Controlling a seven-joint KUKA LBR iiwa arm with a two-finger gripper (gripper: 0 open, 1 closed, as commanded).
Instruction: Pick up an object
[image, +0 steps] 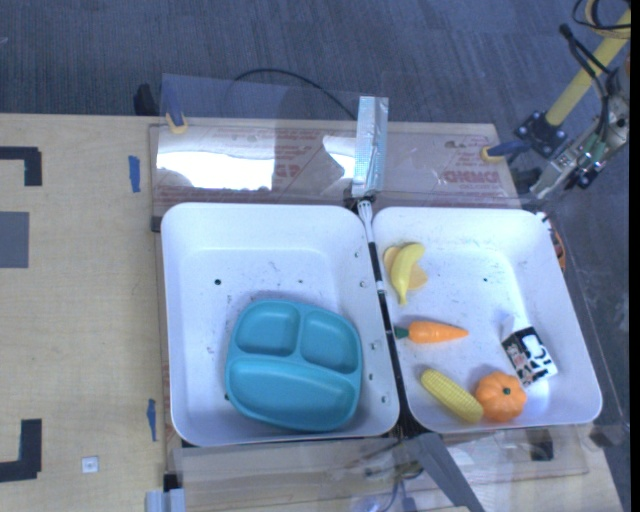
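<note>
A light wooden table (80, 330), marked with black squares and blue tape strips, is set against dark grey carpeted floor (300, 40), with clear plastic sheeting (260, 150) taped along its back edge.

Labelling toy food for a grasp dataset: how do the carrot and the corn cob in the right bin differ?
The carrot is orange with a green stub and tapers to a point; the corn cob is yellow, bumpy and blunt-ended. The carrot lies nearly level mid-bin; the corn cob lies diagonally, beside the small pumpkin. Both are elongated toys lying flat.
</note>
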